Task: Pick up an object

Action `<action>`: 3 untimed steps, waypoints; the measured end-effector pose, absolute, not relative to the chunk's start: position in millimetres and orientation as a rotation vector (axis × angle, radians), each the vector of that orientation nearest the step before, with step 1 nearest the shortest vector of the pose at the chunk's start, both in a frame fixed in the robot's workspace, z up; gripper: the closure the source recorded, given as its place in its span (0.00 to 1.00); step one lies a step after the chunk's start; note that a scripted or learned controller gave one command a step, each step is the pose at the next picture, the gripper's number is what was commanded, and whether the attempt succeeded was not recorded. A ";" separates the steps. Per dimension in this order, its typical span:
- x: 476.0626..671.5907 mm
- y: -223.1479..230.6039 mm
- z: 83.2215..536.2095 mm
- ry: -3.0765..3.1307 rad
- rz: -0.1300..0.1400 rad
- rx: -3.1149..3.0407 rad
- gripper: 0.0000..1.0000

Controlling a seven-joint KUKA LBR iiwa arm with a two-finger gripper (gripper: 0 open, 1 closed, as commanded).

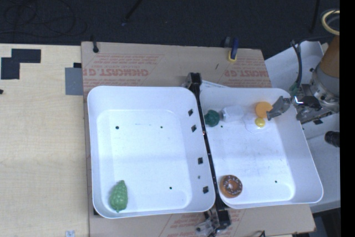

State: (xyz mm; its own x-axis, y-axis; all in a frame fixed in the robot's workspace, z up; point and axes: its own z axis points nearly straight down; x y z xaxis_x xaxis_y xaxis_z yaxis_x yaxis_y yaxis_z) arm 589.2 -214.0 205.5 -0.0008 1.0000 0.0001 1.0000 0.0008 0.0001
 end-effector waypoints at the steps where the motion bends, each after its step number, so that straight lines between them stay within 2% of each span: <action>1: 592.6 -213.2 182.4 -2.220 0.004 -2.218 0.00; 2: 591.6 -212.3 162.2 -2.219 0.004 -2.218 0.00; 3: 591.9 -212.5 163.3 -2.220 0.002 -2.220 0.00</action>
